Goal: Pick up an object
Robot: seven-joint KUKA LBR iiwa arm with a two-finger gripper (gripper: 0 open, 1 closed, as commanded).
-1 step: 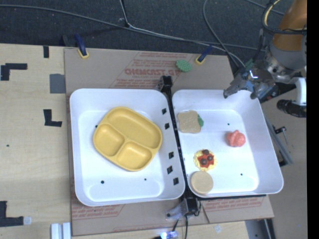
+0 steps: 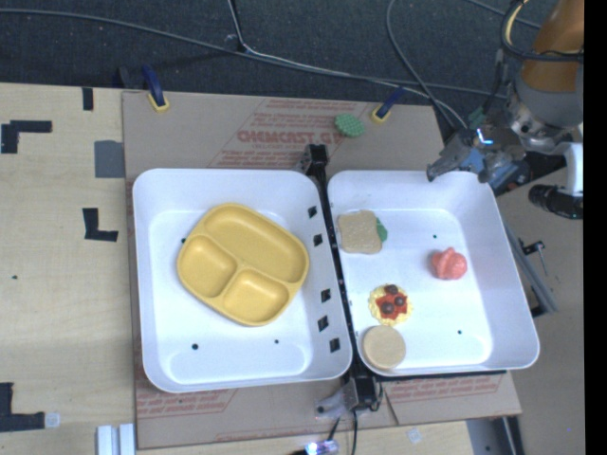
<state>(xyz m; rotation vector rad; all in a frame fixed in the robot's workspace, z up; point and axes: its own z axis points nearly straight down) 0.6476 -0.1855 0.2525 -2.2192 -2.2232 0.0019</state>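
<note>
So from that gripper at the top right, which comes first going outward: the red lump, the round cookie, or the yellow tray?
Seen from the gripper at the right bin's back right corner:
1. Red lump, near the right side of the right bin.
2. Round cookie, at the front of the right bin.
3. Yellow tray, in the left bin.

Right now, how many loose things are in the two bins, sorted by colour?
Yellow: 2, the divided tray and the small topped piece.
Tan: 2, the sandwich-like piece and the round disc.
Red: 1, the lumpy piece.
Total: 5.
</note>
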